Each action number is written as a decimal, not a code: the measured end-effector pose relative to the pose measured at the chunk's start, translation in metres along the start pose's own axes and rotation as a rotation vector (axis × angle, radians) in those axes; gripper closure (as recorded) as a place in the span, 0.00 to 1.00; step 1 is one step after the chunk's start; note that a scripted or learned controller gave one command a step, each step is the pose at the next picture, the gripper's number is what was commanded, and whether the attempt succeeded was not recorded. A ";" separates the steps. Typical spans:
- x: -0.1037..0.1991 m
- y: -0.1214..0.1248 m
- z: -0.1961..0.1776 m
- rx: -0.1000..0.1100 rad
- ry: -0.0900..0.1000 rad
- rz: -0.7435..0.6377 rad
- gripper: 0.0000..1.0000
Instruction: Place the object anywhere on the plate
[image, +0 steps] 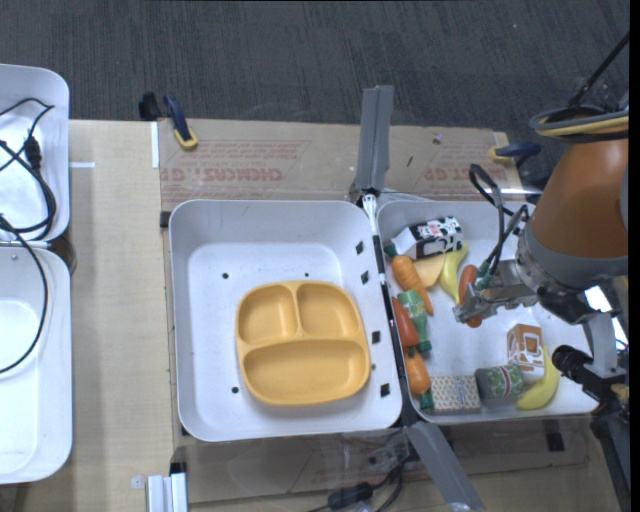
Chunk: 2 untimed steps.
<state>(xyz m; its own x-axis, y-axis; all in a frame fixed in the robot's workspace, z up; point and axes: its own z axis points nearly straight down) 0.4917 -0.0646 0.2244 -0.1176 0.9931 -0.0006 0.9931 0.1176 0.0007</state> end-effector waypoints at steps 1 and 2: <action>0.045 0.061 0.028 0.002 0.000 -0.152 1.00; 0.122 0.033 0.033 0.003 0.000 -0.321 1.00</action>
<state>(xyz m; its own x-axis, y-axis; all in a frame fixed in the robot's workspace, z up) 0.5100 0.0608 0.1912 -0.4248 0.9053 0.0002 0.9053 0.4248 -0.0028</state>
